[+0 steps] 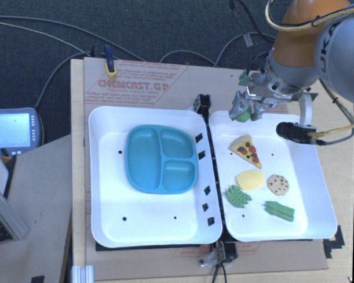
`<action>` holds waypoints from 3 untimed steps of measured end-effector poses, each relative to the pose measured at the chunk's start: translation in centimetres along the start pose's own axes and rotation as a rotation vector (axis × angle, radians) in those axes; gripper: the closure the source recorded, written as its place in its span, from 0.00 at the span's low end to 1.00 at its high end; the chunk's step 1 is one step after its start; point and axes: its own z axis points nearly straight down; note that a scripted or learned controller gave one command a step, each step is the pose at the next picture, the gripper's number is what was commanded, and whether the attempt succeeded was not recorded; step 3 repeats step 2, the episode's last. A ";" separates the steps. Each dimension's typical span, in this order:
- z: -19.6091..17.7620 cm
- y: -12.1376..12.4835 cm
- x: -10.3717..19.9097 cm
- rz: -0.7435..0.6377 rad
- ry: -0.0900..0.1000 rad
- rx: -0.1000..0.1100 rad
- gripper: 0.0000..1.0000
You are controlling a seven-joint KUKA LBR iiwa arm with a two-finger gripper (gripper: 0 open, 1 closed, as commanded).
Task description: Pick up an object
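Two shallow white bins (105,211) sit side by side on a wooden surface (77,163), a grey and orange robot arm reaching in from the right.

Metal fingers (241,105) pinch a small green object (243,115) above the right bin's far-left corner. Below lie a toy pizza slice (246,150), a yellow piece (250,180), a round cookie (277,184), a green leafy piece (237,197) and a green pod (279,210). A blue divided plate (161,159) rests in the left bin.
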 end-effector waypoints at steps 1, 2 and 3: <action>-0.4 -0.5 5.8 0.000 0.000 0.000 1.00; -0.4 -0.5 11.8 0.000 -0.001 -0.003 1.00; -0.4 -0.5 11.8 0.000 -0.001 -0.003 1.00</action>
